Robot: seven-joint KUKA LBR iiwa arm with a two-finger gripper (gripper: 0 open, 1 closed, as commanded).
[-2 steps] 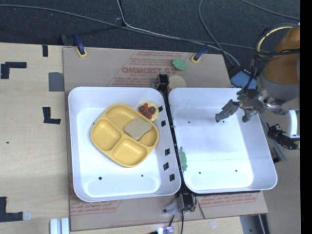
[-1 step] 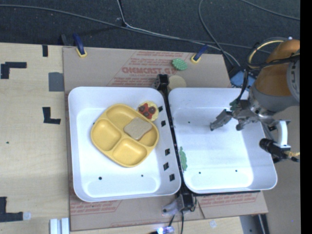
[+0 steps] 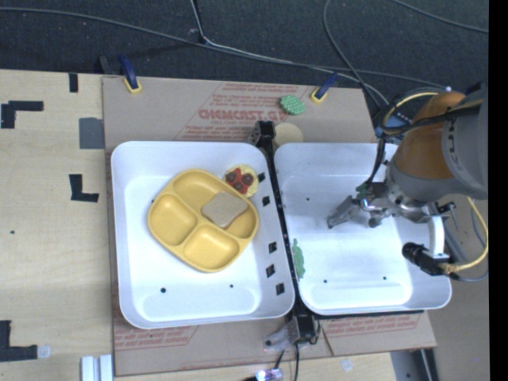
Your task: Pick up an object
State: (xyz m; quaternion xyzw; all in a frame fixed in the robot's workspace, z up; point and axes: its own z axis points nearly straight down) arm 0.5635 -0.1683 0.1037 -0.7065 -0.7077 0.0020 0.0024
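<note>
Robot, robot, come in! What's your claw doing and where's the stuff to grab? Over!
Gripper low over the right bin, nothing between its fingers. Yellow tray with a tan square sits in the left bin. Nothing blocking.

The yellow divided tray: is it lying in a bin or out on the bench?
In: the yellow divided tray lies flat inside the left bin.

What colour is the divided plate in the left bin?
Yellow. The divided plate shows plainly in the camera view, lying in the left bin.
</note>
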